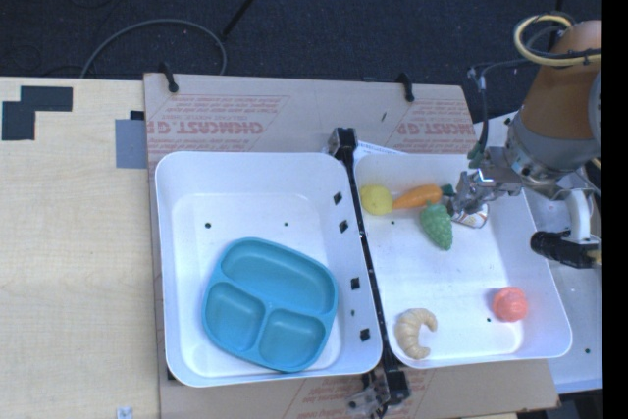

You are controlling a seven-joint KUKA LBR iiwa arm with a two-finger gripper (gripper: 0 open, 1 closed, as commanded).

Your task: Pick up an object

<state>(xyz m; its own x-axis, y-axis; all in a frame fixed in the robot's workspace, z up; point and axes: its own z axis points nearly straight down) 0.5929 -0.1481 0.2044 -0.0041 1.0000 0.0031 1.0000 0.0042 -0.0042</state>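
Note:
The right bin (549,329) holds a yellow lemon-like ball (376,200), an orange carrot (418,196), a green leafy toy (437,226), a beige croissant (418,331) and a pink round toy (509,304). My gripper (466,204) hangs low at the bin's upper right part, just right of the carrot's tip and above the green toy. Nothing shows between its fingers.
The left bin (186,182) carries a blue divided plate (268,303). A black divider (355,250) runs between the bins. The grey arm with its orange band (559,103) comes in from the right. Cardboard (255,118) lies behind the bins.

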